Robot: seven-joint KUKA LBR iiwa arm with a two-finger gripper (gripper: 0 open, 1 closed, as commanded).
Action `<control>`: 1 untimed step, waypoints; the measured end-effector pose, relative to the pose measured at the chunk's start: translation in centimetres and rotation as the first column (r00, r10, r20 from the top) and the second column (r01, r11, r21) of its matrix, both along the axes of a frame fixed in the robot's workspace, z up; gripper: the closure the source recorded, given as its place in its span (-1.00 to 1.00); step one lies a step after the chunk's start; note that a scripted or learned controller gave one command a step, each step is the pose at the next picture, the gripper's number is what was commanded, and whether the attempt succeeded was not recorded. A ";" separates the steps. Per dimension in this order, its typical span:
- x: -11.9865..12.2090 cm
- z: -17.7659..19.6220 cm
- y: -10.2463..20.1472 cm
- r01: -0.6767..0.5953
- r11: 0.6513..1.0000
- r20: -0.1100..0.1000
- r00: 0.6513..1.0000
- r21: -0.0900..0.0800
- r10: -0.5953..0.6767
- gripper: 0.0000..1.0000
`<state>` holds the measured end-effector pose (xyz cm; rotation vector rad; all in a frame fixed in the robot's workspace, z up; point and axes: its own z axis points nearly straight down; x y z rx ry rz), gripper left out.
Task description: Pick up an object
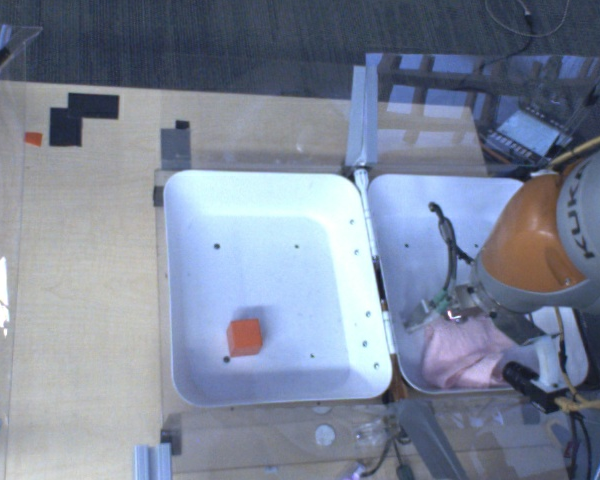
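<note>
Gripper (450,313) low in right bin (410,218), touching pink cloth (465,356); grip state unclear. Nothing lifted yet. Orange block (245,337) untouched in left bin (195,218).

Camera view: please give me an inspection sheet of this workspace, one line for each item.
Surface: wooden bench bearing a left bin and a right bin, side by side.
Job's things: an orange block on the floor of the left bin, near its front; a pink cloth at the front of the right bin.
Clutter: black patches and a small orange marker on the bench, far left.
Grippers: gripper low in the right bin, at the cloth's edge; its state cannot be told.
Cables: a dark cable runs along the right bin down to the wrist.
Surroundings: dark carpet behind the bench.
</note>
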<state>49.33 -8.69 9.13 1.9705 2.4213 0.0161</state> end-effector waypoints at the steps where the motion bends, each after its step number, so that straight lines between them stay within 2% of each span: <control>1: 3.4 2.5 -3.7 0.037 0.999 -0.014 0.999 0.003 -0.037 -1.00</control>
